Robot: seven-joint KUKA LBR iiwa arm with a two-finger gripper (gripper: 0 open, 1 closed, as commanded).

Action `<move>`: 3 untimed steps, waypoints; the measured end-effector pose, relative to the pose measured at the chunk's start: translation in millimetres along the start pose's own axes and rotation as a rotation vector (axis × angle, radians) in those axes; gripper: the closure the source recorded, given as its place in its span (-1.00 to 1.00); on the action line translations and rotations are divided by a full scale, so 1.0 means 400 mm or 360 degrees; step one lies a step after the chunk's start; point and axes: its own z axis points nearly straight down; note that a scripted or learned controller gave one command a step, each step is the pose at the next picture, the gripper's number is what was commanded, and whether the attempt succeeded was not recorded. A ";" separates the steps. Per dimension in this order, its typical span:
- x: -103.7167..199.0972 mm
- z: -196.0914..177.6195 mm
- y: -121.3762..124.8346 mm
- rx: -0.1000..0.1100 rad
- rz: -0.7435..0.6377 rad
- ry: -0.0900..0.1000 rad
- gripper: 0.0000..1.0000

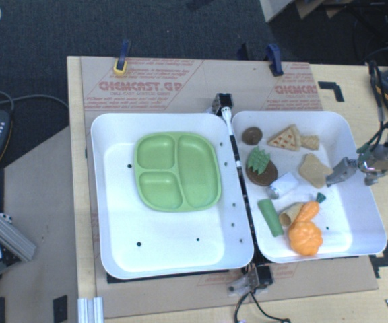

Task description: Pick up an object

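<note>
The right bin (356, 133) holds several toy foods: a brown round cookie (251, 135), a tan pizza wedge (286, 138), a small cracker (309, 141), a beige bread piece (313, 170), a green leafy piece on a brown disc (261, 166), a white block (285, 184), a green stick (271, 217), a carrot (307, 211) and an orange pumpkin (305, 239). My gripper (342, 171) hangs low over the bin's right side, just right of the bread piece. Nothing is seen in it.
The left bin (113, 180) carries a light green divided plate (178, 171). A black clip strip (234, 160) joins the two bins. Blue and yellow clamps (121, 59) hold the cardboard sheet at the back edge.
</note>
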 end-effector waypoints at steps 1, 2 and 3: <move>-0.012 0.110 -0.004 0.0010 0.0002 0.0004 -1.00; 0.006 0.258 0.010 0.0011 -0.0001 0.0006 -1.00; 0.008 0.307 0.009 0.0007 0.0000 0.0004 -1.00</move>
